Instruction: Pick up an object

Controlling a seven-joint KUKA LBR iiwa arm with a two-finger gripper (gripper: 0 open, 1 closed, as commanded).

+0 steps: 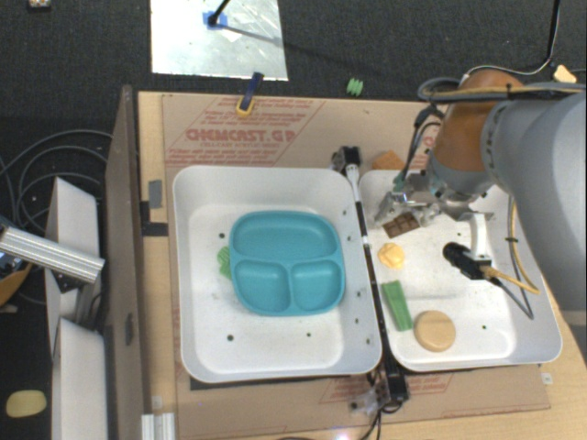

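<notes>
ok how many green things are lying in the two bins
2. A green block lies in the right bin near the divider, beside the tan disc. A green piece peeks from under the teal tray in the left bin. The arm may hide others.

Bench [275, 122] with two white bins [202, 273] side by side.

Cardboard sheet [275, 131] under the bins is showing red print near upper centre of frame, reading roughly "CHEMCAST GP"; smaller red lines above it are staying illegible.
</notes>
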